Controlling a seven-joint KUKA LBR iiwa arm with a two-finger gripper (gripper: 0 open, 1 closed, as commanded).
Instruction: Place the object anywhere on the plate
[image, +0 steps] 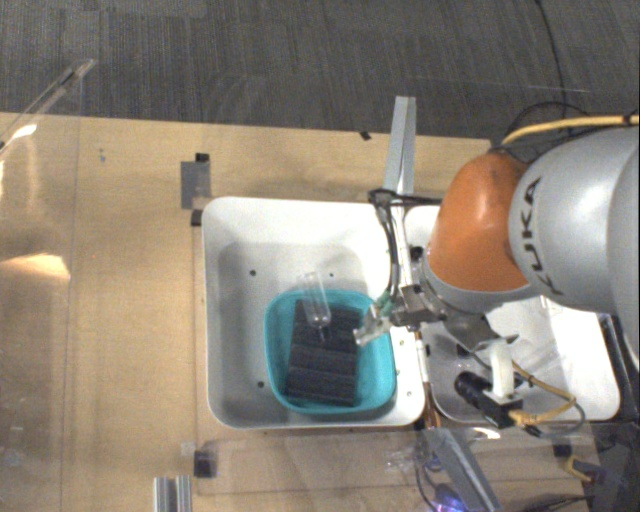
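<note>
A teal plate (281, 345) lies in the front part of the left white bin (232, 300). A black ridged block (322, 360) lies flat on the plate, its long side running front to back. My gripper (342, 316) hovers over the block's far end, reaching in from the right. One clear finger (317, 297) stands at the block's far edge. The other finger (367, 331) is by the block's right edge. The fingers are spread apart and open, and the block rests on the plate rather than between them.
The grey arm with its orange band (490, 235) covers most of the right bin (590, 390). A cable and black connector (485, 392) hang beneath the wrist. A grey post (401, 140) rises behind the bins. The wooden bench (100, 330) stretches out to the left.
</note>
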